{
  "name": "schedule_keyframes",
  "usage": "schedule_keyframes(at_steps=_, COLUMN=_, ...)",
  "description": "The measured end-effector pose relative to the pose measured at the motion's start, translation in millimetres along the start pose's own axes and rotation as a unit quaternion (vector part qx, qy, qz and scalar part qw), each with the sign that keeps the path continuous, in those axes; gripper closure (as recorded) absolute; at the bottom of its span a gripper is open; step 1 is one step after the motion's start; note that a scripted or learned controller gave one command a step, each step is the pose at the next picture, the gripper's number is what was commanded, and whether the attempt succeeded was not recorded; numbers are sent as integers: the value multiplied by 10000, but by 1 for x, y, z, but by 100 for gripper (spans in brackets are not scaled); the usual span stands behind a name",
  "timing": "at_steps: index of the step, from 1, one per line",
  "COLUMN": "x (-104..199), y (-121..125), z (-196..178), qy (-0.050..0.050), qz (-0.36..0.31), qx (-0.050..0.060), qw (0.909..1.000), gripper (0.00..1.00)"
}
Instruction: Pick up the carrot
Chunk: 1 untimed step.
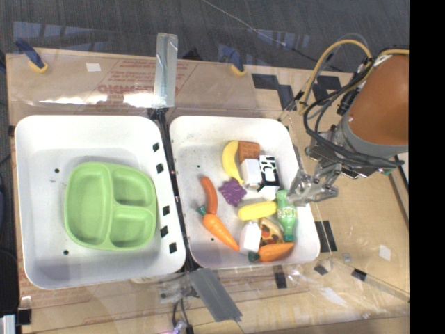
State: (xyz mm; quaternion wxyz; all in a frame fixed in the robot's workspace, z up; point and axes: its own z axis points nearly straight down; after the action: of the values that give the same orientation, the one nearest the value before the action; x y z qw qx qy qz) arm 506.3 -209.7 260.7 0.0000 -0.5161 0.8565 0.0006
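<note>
Looking down on your bench: two white bins side by side, and the left bin [35, 207] holds a green plate [110, 205] with three compartments, sitting flat near its middle. Your right bin [188, 186] is the busy one. The carrot [219, 232] lies in its near-left part, tip pointing toward the near right, leafy end toward the left, just near of a red chili [209, 194] that stands almost straight up the frame. Right of the chili there's a purple grape bunch [232, 192], and beyond that a banana [231, 160] curving beside a brown block [248, 149]. A black-and-white box [268, 172] sits against the right wall, with a yellow corn piece [256, 209] and a green bottle [285, 214] nearer you. A second orange piece [276, 252] rests in the near-right corner. Your gripper [306, 186] hangs over the bin's right rim, just beside the green bottle and well apart from the carrot; nothing is between the fingers, though you can't tell from here whether the jaws are spread or closed.
</note>
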Motion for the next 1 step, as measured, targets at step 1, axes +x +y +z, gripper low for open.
schedule_keyframes(at_steps=1, x=6, y=9, z=-17, qy=0, qz=1576, qx=16, qw=9875, gripper=100)
